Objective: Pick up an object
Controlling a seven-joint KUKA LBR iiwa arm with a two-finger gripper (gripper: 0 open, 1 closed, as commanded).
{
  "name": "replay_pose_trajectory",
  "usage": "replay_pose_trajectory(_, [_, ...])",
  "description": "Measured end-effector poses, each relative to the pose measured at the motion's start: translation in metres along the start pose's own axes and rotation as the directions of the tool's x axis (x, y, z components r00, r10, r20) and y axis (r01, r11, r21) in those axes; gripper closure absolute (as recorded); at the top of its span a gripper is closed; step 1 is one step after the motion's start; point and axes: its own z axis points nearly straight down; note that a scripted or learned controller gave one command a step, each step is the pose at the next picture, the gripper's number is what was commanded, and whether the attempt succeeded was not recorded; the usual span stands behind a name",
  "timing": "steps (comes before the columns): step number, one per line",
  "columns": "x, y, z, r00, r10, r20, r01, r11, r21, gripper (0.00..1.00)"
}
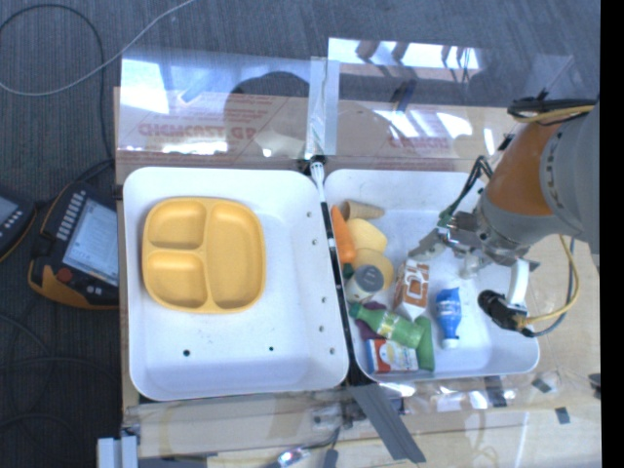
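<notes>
The right bin point(509, 357) holds a pile of small objects. Along its left wall lies an orange carrot point(340, 235), with a yellow piece point(368, 234) and a round can point(369, 281) beside it. A green bottle point(395, 326) lies near the front, over a red packet point(390, 357). An orange-and-white box point(416, 288) and a small blue bottle point(448, 314) lie in the middle. My gripper point(458, 247) hangs low over the bin's right half, just above and right of the box. I see nothing held in it.
The left bin point(136, 359) carries a yellow divided plate point(205, 254). A clear plastic wall point(322, 96) stands behind both bins. A teach pendant point(78, 247) lies on the floor at the left. A cable loops off my wrist point(546, 305).
</notes>
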Motion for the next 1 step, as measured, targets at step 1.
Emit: replay_pose_trajectory(1, [-0.0134, -0.0303, -0.0002, 0.998, 0.057, -0.002, -0.057, 0.998, -0.014, 0.0])
